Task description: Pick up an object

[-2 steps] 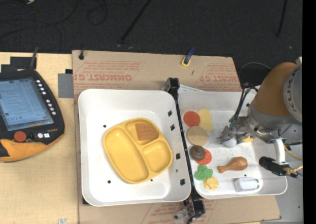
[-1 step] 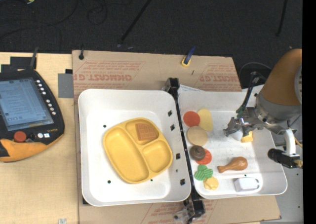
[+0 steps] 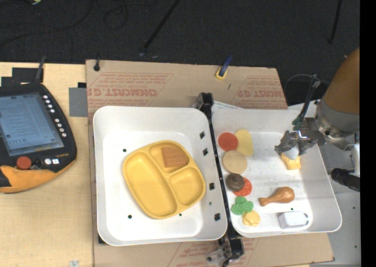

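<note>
Printed lettering appears on the brown cardboard sheet [image 3: 176, 86] lying under the two white bins. On its far strip, beyond the left bin [image 3: 106, 142], red capitals stand upside down and read roughly "CHEMCAST GP"; the same red print repeats further right, beyond the right bin [image 3: 329, 201], partly cut off. At the far left, the pendant [image 3: 32, 136] carries a lit screen with lines of text too small to read. Its buttons bear no legible marks.
</note>
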### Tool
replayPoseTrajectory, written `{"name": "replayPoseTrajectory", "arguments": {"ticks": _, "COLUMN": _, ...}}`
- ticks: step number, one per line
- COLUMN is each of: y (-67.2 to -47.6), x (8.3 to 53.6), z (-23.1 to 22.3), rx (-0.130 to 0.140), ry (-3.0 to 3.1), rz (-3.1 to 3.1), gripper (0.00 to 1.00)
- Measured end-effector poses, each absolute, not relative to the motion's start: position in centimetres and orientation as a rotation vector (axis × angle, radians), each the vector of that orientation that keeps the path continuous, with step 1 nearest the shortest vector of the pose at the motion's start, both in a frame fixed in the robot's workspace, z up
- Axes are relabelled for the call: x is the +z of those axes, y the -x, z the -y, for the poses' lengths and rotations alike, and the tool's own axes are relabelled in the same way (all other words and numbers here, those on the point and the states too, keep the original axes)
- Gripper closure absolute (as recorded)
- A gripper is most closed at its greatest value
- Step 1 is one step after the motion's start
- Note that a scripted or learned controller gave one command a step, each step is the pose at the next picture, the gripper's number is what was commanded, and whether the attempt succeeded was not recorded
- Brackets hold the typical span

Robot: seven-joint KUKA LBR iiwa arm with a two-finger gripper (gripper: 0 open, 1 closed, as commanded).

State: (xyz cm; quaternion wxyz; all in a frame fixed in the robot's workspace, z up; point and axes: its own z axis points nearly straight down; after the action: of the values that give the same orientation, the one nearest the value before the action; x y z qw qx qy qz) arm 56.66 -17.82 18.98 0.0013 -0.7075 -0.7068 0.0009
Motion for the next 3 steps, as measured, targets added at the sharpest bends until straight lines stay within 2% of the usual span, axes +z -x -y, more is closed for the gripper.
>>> {"name": "replayPoseTrajectory", "arguments": {"ticks": 1, "y": -56.7, "x": 22.6, "z": 18.0, "rx": 0.003, "ry": 2.219, "rz": 2.221, "gripper": 1.00}}
{"name": "replayPoseTrajectory", "arguments": {"ticks": 2, "y": -58.2, "x": 22.2, "z": 13.3, "rx": 0.003, "ry": 2.212, "rz": 2.222, "gripper": 1.00}}
{"name": "replayPoseTrajectory", "arguments": {"ticks": 3, "y": -58.7, "x": 21.3, "z": 7.1, "rx": 0.006, "ry": 2.209, "rz": 2.222, "gripper": 1.00}}
